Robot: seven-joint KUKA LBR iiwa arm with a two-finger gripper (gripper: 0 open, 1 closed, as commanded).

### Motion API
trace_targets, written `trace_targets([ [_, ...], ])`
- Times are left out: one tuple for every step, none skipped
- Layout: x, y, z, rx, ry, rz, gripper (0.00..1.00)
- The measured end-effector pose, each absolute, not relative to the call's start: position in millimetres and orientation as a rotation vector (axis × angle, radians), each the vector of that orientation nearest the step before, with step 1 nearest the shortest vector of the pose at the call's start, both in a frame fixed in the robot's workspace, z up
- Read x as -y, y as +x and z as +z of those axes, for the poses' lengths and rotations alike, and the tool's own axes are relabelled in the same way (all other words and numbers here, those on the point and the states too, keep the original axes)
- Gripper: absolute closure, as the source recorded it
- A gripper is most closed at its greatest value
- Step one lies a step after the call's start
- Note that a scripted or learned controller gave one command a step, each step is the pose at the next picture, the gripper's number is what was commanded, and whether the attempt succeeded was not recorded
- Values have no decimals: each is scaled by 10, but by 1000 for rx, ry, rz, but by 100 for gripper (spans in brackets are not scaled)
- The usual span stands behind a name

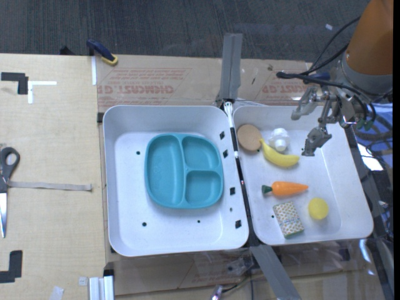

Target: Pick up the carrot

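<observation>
The carrot [286, 189] is orange with a green stub on its left end. It lies flat on the floor of the right bin [356, 186], near the middle. My gripper [310, 127] hangs over the bin's far right part, above and to the right of the carrot and well apart from it. The fingers [315, 140] stand open with nothing between them.
Sharing the right bin are a banana [279, 156], a brown round item [249, 137], a white object [279, 137], a yellow lemon [318, 209] and a patterned block [288, 219]. The left bin [119, 186] holds a teal divided plate [185, 170]. Scissors [6, 167] lie far left.
</observation>
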State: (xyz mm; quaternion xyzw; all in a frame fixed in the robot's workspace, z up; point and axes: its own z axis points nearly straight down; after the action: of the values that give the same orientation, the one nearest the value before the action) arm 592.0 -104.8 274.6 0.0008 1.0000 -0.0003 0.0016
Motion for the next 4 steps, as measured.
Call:
trace_targets([
  [1205, 5253, 1530, -3139, 81, -1, 0],
  [1062, 5266, 971, -3124, 176, -3, 0],
  [975, 5311, 966, -3113, 356, -2, 0],
  [1004, 5184, 977, -3106, 342, -1, 0],
])
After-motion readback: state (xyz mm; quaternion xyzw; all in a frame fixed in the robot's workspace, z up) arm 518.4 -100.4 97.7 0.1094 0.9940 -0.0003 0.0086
